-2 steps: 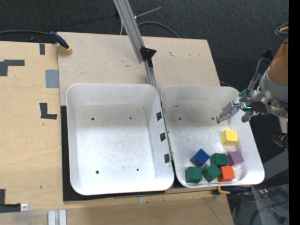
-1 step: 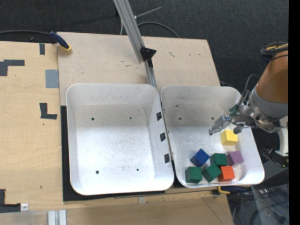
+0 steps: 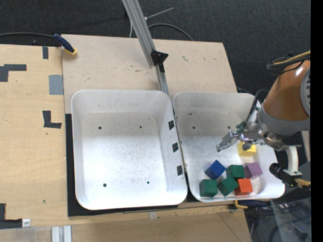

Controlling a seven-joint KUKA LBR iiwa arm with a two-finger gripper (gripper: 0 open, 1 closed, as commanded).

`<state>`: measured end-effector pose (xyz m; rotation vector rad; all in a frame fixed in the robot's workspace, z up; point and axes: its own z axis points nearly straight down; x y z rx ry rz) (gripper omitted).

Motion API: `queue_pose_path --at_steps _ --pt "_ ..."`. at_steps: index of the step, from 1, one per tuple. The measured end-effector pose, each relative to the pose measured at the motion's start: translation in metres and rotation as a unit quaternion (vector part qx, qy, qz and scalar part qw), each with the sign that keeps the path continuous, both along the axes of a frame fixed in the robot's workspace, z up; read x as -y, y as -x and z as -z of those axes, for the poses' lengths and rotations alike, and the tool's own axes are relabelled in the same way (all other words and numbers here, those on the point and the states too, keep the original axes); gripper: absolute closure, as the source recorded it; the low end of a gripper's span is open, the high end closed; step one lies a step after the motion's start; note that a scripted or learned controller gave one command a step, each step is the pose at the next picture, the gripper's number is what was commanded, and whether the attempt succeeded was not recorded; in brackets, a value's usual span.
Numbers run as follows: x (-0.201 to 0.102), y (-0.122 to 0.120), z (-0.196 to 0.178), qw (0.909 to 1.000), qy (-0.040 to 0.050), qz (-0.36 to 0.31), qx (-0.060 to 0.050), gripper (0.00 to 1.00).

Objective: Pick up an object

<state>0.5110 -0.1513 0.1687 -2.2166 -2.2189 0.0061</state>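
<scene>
My gripper hangs low over the right bin, just above its floor, in the right half. It is open; one grey finger slants down to the left, with nothing between it and the other. A yellow block lies right beside the gripper on its right, partly under the wrist. Closer to the front wall sit a blue block, three green blocks, an orange block and a purple block, packed close together.
The left bin stands next to the right one, sharing a raised divider. A metal pole slants across the back of the bench. The orange-banded arm covers the right bin's far right corner.
</scene>
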Motion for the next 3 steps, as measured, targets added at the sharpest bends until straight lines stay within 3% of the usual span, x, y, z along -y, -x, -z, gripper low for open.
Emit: queue_pose_path --at_steps 1,2,3 --pt "0.005 0.005 0.062 1.0 -0.0002 0.001 -0.001 0.0" --pt "0.004 0.004 0.049 1.0 -0.0004 0.0 0.001 1.0" --pt "0.012 0.001 -0.01 1.0 0.0014 0.0 0.005 1.0"
